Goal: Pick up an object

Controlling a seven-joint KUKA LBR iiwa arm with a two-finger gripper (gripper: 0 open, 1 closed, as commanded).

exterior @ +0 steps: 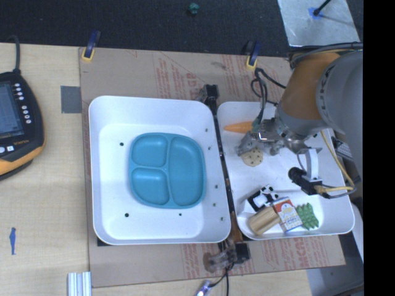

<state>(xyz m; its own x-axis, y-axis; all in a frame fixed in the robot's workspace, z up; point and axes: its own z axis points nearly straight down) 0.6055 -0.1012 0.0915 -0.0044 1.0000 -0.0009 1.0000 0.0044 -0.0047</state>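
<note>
My gripper (252,143) hangs low over the upper left part of the right bin (333,227). Just below its tip lies a round tan cookie-like piece (251,158), touching or nearly touching the gripper. An orange carrot (237,127) lies just above and to the left of the gripper, by the bin's left wall. Nothing shows as lifted off the bin floor.
Along the right bin's front lie a black-and-white item (263,198), a wooden cylinder (262,220), a red-and-white box (287,214) and a green piece (308,216). The left bin (111,119) holds a blue divided plate (167,169). A teach pendant (15,122) sits at far left.
</note>
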